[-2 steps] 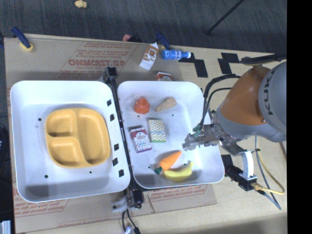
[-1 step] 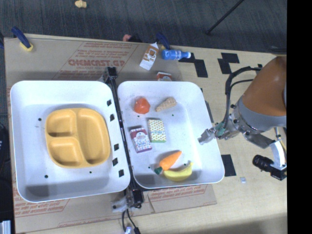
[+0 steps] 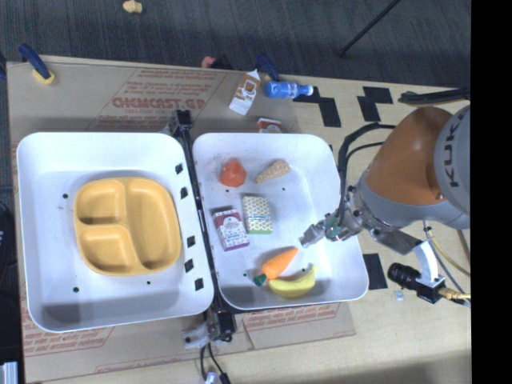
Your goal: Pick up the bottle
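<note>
Jaws' state unclear, low in right white bin (image 3: 340, 154), beside tapered orange carrot (image 3: 280, 262), curved yellow banana (image 3: 294, 283).

arm (image 3: 424, 174): cut off at right edge | fingers (image 3: 314, 236): too small to tell

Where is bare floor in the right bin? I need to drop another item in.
Bare: the right bin strip right of the bread piece, above the gripper, and the near-left corner below the red box. Crowded: centre, and carrot against banana.
</note>
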